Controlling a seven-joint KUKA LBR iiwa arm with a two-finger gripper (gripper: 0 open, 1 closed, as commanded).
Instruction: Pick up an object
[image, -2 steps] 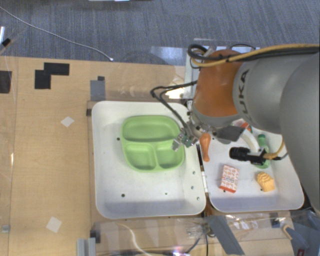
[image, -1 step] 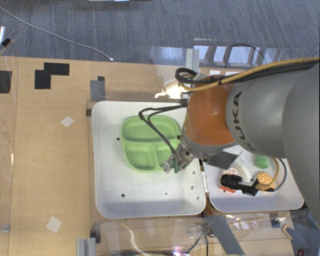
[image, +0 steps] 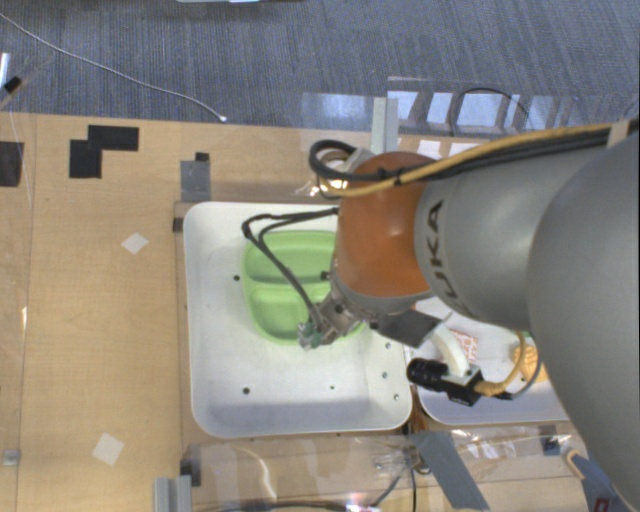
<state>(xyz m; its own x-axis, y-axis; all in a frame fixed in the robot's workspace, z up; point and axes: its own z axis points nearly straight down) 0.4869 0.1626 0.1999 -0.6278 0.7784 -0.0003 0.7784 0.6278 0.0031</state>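
A light green, two-lobed plastic object (image: 285, 285) lies in the left white bin (image: 225, 390), toward its right half. The arm's orange wrist band (image: 385, 230) hangs directly over the object's right side and hides that part. The gripper (image: 318, 330) reaches down at the object's lower right edge, where a small piece of its mechanism shows. Black cables run from the wrist across the green object.
The right white bin (image: 480, 405) is mostly covered by the grey arm; a white item with red marks (image: 460, 348) and a yellowish piece (image: 528, 358) peek out there. A wooden bench surrounds the bins, with black markers at far left.
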